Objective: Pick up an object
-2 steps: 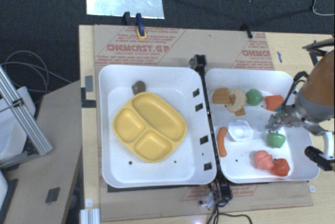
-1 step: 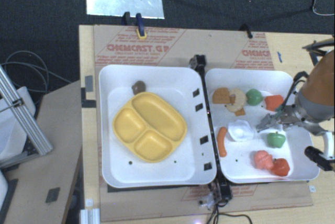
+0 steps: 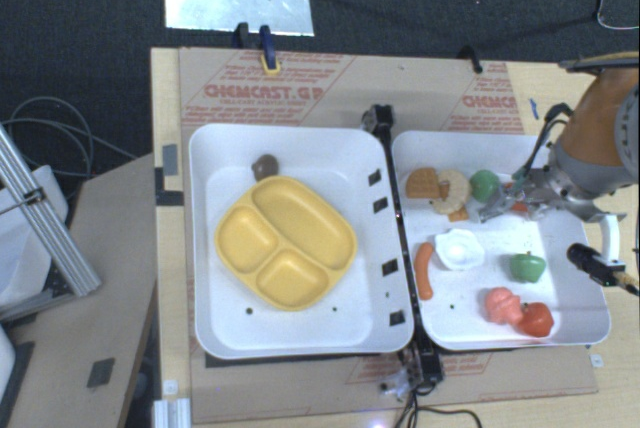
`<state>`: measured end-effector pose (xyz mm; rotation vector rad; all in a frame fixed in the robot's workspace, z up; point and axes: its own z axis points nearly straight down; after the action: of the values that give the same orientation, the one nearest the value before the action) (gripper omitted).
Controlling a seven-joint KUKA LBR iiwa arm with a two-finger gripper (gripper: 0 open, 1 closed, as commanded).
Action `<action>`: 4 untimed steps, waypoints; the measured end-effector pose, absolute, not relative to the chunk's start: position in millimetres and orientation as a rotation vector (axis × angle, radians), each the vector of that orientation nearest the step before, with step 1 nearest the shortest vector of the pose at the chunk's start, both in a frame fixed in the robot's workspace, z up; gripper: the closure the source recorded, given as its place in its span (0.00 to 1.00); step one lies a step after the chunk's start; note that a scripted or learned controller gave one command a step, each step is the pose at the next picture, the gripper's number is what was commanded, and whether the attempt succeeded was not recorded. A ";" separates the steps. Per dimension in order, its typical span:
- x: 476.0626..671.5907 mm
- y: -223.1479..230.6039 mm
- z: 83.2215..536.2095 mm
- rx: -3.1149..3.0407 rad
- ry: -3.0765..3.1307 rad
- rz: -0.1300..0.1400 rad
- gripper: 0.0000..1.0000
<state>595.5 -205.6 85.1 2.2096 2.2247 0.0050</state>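
Nothing lifted yet: gripper [image 3: 497,209] low in the right bin [image 3: 590,326], finger state impossible to tell, beside the green ball [image 3: 485,184], with pepper [image 3: 527,266] and sausage [image 3: 424,271] lying untouched.

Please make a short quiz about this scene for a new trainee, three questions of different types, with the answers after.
1. True or false: the yellow divided plate lies in the left bin.
2. Which item lies nearest the divider between the bins: (a) orange sausage, (b) green pepper, (c) red tomato?
3. Fill in: the pincer is over the ____ bin.

Key: 1 true; 2 a; 3 right.
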 end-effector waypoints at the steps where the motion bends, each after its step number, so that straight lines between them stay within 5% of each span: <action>1: 515.7 -207.2 83.8 2.227 2.222 -0.004 0.00; 2: 521.7 -207.0 96.4 2.215 2.220 0.005 1.00; 4: 632.5 -139.2 85.5 2.210 2.228 0.006 1.00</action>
<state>632.5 -139.2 85.5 2.2101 2.2276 0.0063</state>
